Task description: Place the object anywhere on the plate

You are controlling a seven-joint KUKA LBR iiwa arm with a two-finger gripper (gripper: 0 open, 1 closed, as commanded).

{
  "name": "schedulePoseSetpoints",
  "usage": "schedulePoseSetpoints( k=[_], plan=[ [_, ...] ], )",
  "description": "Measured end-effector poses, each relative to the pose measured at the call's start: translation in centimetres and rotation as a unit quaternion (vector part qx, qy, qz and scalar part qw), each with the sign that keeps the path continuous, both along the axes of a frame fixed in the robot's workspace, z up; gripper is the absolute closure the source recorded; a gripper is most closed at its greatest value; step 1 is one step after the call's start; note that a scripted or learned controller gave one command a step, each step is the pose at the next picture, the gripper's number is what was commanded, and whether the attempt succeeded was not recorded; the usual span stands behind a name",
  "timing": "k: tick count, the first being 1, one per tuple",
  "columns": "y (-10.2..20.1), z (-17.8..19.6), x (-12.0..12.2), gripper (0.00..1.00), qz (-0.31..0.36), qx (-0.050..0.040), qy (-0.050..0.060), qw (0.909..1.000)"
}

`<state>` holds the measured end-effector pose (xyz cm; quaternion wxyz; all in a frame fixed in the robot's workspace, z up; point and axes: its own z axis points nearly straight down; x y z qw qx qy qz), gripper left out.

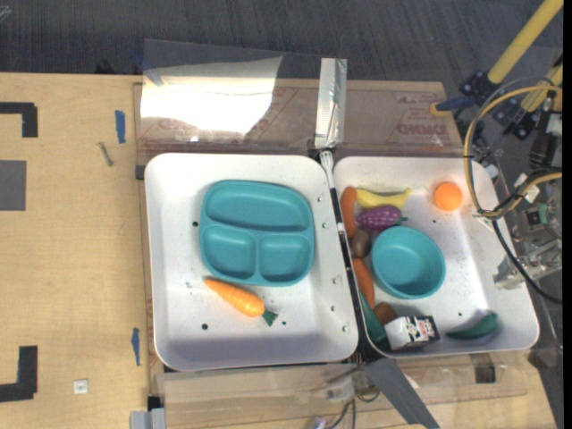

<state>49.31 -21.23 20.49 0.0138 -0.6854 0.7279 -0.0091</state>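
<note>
plate: teal, three compartments, in the left bin, nothing on it
carrot: orange with a green tip, lies on the left bin floor just below the plate's lower edge, close to the rim but I can't tell if it touches; thick end points up-left, green tip down-right
right bin: holds the rest of the toys
bowl: teal, mid right bin, upright
banana: yellow, top of right bin, just above the grapes, which are purple
orange: round, upper right of right bin, apart from the bowl
second carrot: along the right bin's left wall; another orange piece lower on the same wall, left of the bowl
box: small, white and dark, lower part of right bin below the bowl
green item: dark green, lower right corner of right bin, type unclear
table: light wood, black marks at the left
arm: cables and hardware at the right edge, beside the right bin
claw: not visible, state can't be told
</note>
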Motion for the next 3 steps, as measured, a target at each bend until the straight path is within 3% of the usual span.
schedulePoseSetpoints(
  k=[2, 3],
  plan=[
    [0.4, 2.2, 0.6, 1.0, -0.001, 0.0018, -0.007, 1.0],
    [-1.0, -5.0, -1.4, 1.0, -0.009, 0.0001, 0.018, 0.9998]
  ],
)
